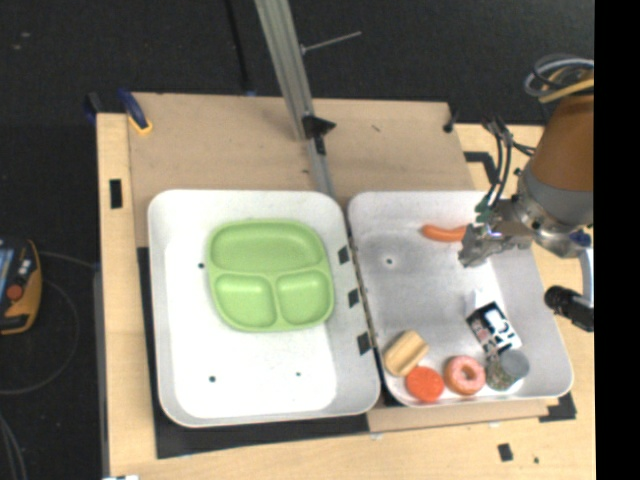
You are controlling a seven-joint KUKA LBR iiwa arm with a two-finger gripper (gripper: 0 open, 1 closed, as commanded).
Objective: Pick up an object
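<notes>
Over the right bin [400, 218], near its upper right corner, the gripper [473, 248] hangs just beside an orange carrot-shaped toy [441, 233] that lies on the bin floor — whether they touch, and how the gripper is set, I cannot tell. Along the bin's lower edge sit a tan bread-like piece [404, 351], a red-orange round piece [425, 384], a pink ring doughnut [464, 374] and a grey lump [509, 368], crowded close together. A black-and-white printed block [493, 327] lies just above them; its markings are too small to read. That bin's middle and left stretch are open floor. On the left bin [180, 368] a green three-compartment plate [269, 273] sits toward the upper middle — bare white floor rings it. Both bins rest on the bench [220, 138].
</notes>
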